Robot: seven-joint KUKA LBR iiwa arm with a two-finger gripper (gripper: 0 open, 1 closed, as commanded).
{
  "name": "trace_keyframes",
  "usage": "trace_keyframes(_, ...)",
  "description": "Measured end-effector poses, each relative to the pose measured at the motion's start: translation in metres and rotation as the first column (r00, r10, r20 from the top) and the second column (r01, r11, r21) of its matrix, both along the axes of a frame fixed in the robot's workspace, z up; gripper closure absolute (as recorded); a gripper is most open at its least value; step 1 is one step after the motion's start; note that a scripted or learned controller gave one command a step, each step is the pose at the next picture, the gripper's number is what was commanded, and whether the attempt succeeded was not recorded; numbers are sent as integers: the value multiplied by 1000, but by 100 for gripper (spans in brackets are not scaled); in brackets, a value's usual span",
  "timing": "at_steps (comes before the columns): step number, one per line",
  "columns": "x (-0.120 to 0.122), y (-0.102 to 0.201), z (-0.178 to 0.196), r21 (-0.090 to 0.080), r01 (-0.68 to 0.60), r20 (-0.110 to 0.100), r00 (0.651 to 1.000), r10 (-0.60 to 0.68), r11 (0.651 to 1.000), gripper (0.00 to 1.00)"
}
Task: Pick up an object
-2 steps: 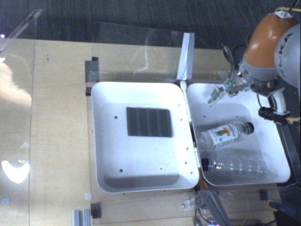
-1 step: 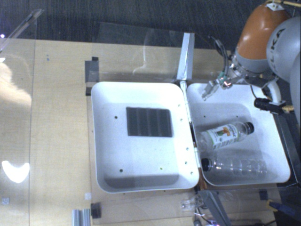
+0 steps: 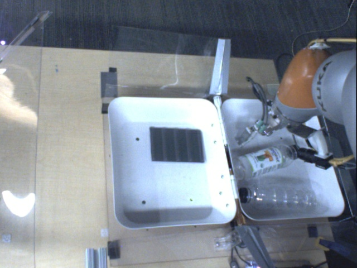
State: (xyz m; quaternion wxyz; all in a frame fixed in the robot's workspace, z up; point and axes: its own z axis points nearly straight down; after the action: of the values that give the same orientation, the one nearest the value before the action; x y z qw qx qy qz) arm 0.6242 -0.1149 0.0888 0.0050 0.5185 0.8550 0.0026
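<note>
The right bin (image 3: 334, 205) holds two bottles lying on their sides. A small bottle with a white, green and red label (image 3: 265, 161) lies across the bin's middle. Nearer the front lies a clear plastic bottle with a black cap (image 3: 279, 196). My gripper (image 3: 257, 129) hangs low over the back part of this bin, just above and behind the labelled bottle, with nothing visibly in it. The grey arm with its orange band (image 3: 298, 82) reaches in from the right.
The left bin (image 3: 125, 149) has a dark ribbed rectangle (image 3: 177, 144) on its floor. A metal divider post (image 3: 220, 68) stands behind the gap between the bins. Wooden bench surface lies to the left.
</note>
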Motion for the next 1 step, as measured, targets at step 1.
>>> trace_keyframes(1, -54, -21, 1, -1, -33, 1, 999, 33, 999, 0)
